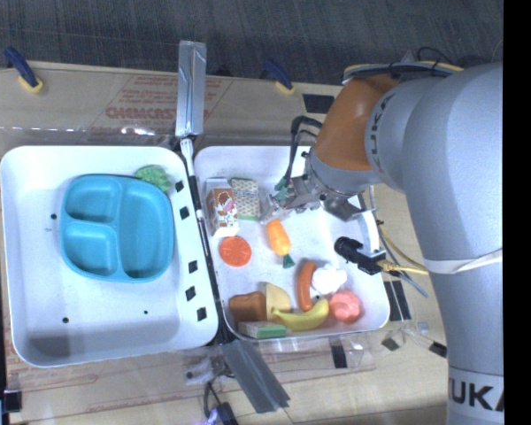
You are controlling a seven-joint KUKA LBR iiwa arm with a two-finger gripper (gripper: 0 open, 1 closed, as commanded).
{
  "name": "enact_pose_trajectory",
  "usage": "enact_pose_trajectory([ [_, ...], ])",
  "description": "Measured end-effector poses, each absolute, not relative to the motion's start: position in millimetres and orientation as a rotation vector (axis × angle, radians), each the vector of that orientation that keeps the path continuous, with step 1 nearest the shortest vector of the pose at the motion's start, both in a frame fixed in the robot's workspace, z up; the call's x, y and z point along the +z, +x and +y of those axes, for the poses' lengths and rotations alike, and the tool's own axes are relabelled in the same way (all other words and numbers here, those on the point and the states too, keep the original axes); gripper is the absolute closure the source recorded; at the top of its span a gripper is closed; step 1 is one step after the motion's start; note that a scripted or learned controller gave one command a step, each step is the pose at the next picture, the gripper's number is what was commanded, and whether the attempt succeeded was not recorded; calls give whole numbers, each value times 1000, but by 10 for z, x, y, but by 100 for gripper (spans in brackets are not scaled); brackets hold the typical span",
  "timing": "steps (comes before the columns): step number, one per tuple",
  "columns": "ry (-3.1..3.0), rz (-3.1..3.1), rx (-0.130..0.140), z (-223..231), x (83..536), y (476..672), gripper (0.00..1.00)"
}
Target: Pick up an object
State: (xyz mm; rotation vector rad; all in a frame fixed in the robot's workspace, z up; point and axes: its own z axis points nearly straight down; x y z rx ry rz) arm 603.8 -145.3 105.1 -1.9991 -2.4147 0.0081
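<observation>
Leftmost, a blue tray [117, 228] sits in the left bin [35, 326], a green toy [157, 178] at its corner. Across the divider, the right bin [248, 162] holds a carrot [279, 237], tomato slice [235, 251] and banana [303, 317]. Above the carrot hangs the gripper [288, 193]; whether its jaws are spread cannot be told.

A brown bench top [88, 96] with blue clamps [22, 69] sits on dark ribbed flooring [115, 7].
</observation>
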Motion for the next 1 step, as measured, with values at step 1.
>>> enact_pose_trajectory([
  [1, -2231, -2210, 3, -1031, 2383, 6148, 100],
])
